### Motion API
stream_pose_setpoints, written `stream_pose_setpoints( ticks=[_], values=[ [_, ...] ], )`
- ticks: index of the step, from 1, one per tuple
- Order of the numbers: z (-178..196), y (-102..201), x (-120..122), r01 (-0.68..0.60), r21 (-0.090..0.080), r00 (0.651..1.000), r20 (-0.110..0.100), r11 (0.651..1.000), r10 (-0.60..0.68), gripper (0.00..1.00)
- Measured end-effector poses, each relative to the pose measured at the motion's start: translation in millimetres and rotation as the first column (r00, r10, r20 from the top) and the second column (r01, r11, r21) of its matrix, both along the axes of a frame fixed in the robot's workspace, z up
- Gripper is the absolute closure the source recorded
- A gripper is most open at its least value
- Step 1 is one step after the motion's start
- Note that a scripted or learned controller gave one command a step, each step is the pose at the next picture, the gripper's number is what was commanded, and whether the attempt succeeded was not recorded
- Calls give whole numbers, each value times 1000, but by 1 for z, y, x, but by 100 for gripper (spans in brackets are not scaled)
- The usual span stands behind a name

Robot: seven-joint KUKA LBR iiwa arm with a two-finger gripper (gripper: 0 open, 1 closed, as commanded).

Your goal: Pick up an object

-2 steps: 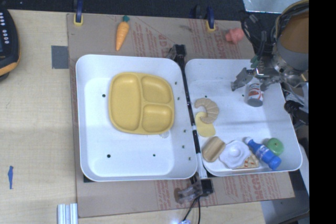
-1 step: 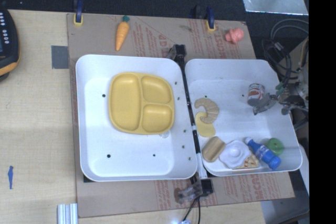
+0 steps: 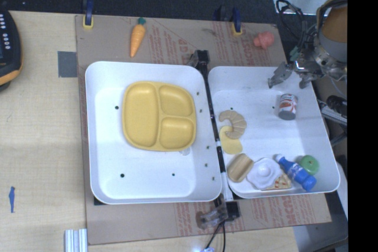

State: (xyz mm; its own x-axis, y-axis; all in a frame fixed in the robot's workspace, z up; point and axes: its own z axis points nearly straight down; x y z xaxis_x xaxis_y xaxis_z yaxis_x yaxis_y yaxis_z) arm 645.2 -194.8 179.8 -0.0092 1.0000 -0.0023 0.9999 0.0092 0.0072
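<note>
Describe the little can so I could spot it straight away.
Look in the right bin, at its far right side just below the pincer. The can lies alone there, silver with a red and white label, well apart from the cluster of toys at the bin's near edge.

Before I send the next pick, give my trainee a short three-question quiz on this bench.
1. True or false: the yellow divided plate lies in the left bin.
2. Which thing lies nearest the gripper? A) blue bottle B) small can C) croissant
3. Fill in: the toy carrot lies outside both bins, on the ______ sheet behind the left bin.

Key: 1 true. 2 B; the can lies in the right bin, just in front of the gripper. 3 cardboard.
</note>
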Motion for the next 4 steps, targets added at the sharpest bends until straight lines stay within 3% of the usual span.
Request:
stream_pose_setpoints(
  ticks=[1,2,3,4],
  values=[
    [-16,-18,-20,7,2,1000,-12,1000,-7,0],
    [-38,-17,-33,5,2,1000,-12,1000,-5,0],
    [-59,-17,6,3,1,1000,-6,1000,-3,0],
    [-62,-13,-24,6,2,1000,-13,1000,-6,0]
  ],
)
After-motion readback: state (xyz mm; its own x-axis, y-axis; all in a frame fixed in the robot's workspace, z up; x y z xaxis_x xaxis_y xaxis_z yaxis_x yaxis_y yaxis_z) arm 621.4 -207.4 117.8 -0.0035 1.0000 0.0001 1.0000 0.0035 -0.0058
